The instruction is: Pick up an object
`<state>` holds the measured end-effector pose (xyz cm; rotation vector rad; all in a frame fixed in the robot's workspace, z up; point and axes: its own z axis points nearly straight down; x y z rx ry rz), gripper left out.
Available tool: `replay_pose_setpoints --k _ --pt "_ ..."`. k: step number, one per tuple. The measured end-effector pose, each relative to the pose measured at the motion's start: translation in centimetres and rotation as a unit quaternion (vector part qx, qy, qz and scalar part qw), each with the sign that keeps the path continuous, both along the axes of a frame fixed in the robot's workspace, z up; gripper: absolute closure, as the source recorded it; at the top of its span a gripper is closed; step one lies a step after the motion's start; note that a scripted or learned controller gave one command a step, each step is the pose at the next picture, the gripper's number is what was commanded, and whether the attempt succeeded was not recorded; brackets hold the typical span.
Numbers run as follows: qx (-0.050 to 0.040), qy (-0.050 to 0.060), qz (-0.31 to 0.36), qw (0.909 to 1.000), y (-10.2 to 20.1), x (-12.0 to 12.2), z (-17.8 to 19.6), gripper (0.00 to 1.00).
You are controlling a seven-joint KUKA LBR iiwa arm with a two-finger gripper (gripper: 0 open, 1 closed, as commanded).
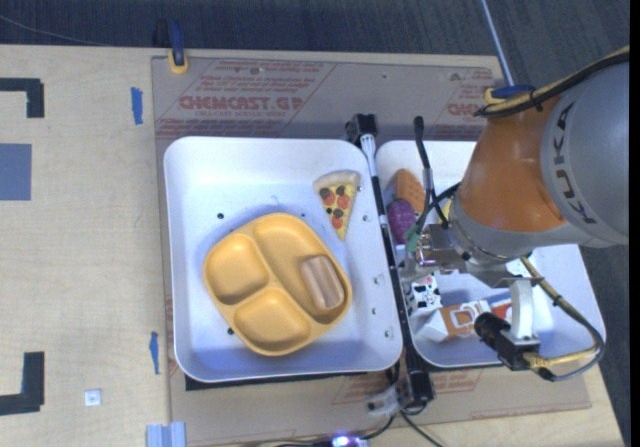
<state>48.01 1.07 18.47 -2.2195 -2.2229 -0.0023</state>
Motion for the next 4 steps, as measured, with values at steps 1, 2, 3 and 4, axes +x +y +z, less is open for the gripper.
replay_pose_setpoints --k 1,2,3,4 --pt "-0.0009 0.000 -0.001 1.0000 -2.5 4.1 3.8 1.00" --pt "-0.0004 0.001 -0.001 1.0000 -2.2 -0.1 0.0 1.00" --pt "-0.0011 -0.001 0.000 1.0000 -5.4 11.1 5.1 1.00" --pt "-0.0004 0.001 -0.001 1.0000 -4.2 3.1 0.0 1.00"
